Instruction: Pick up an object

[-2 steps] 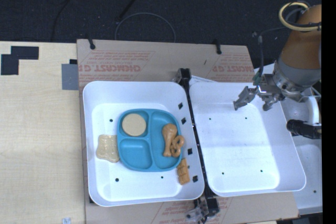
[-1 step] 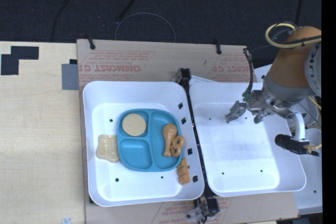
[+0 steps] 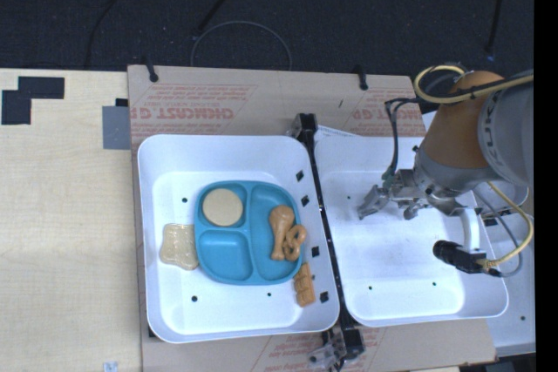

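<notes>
My gripper [image 3: 389, 206] hangs low over the upper left part of the right bin [image 3: 410, 300], open, with only white bin floor between its fingers. The objects lie in the left bin [image 3: 166, 309]. A blue sectioned tray [image 3: 228, 259] there holds a round tan disc [image 3: 221, 206] and a brown twisted pastry piece [image 3: 286, 233]. A pale toast-like slice [image 3: 179, 246] rests against the tray's left side. A small tan chunk [image 3: 304, 284] sits by the tray's lower right corner. The gripper is well to the right of all of them, across the divider.
A black divider rail [image 3: 319, 213] runs between the two bins. A black cable fitting [image 3: 459, 255] on the arm hangs over the right bin's right side. Cardboard [image 3: 227, 104] lies under both bins, and a wooden bench top [image 3: 61, 222] extends to the left.
</notes>
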`<state>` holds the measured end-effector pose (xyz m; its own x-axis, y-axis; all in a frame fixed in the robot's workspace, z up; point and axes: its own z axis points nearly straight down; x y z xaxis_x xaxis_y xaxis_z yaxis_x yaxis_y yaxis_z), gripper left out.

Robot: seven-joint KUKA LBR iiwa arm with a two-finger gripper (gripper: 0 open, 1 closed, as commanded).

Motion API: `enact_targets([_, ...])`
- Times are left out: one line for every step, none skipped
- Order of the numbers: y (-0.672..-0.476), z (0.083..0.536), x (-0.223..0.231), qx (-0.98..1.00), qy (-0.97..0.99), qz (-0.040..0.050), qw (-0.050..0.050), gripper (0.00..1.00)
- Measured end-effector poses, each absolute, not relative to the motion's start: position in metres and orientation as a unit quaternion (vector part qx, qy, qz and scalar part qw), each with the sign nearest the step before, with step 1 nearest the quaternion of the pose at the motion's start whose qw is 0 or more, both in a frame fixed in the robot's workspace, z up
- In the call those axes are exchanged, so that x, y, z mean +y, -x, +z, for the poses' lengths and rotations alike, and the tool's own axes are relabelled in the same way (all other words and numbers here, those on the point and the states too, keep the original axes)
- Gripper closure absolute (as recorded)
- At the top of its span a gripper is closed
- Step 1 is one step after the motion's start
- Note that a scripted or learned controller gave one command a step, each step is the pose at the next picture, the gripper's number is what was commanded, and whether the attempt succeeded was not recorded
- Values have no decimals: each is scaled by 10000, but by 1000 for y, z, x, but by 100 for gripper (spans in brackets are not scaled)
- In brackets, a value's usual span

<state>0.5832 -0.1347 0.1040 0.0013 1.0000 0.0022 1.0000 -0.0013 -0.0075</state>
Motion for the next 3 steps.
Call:
enact_targets([-583, 117, -137, -7046, 7096, 17, 25, 100])
enact_targets([-590, 174, -145, -7049, 7093, -2, -7, 100])
enact_targets([-590, 237, -144, -7074, 7068, -6, -10, 100])
